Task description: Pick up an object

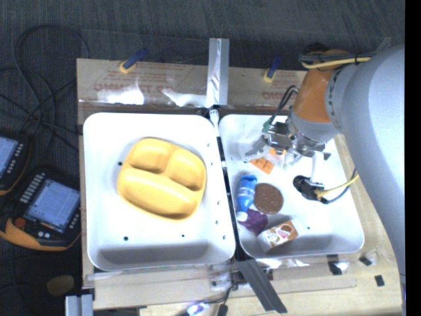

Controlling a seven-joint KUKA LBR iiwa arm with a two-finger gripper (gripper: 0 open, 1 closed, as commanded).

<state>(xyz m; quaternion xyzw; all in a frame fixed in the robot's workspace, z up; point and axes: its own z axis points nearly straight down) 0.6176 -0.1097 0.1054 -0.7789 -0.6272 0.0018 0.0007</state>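
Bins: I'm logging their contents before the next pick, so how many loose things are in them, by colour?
Yellow: 1, the bread-shaped toy in the left bin
Blue: 1, the bottle
Brown: 1, the disc
Purple: 1, the scrap
Orange: 1, the piece
Tan: 1, the packet
Total: 6

Claw (284, 143) fingertips hidden behind wrist.

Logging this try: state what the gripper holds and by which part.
It cannot be told. The gripper is low in the right bin, right by the orange item, but no object shows between its fingers.
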